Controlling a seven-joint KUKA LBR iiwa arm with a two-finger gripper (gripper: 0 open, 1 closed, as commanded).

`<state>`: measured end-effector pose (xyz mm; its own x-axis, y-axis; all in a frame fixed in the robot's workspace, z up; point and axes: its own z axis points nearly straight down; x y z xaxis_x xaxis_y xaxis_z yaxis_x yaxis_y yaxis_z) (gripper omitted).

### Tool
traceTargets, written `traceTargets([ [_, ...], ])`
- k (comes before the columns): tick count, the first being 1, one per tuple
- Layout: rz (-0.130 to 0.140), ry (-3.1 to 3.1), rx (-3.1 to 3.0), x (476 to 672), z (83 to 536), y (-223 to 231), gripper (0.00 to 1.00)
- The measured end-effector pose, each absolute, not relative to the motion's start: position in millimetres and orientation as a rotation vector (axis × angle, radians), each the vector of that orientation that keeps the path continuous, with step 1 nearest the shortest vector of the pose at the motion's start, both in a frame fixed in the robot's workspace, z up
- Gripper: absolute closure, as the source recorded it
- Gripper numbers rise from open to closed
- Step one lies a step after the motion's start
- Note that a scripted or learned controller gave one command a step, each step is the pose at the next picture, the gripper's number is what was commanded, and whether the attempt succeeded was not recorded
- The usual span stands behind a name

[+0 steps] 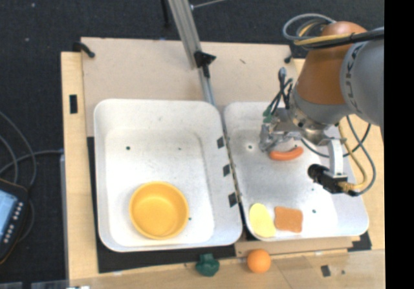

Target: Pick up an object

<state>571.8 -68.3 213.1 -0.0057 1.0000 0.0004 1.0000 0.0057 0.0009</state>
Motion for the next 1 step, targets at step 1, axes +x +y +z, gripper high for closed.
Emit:
traceTargets([
  [1, 0.006, 2.231, 2.211, 571.2, 219.8, -4.9, 1.0],
])
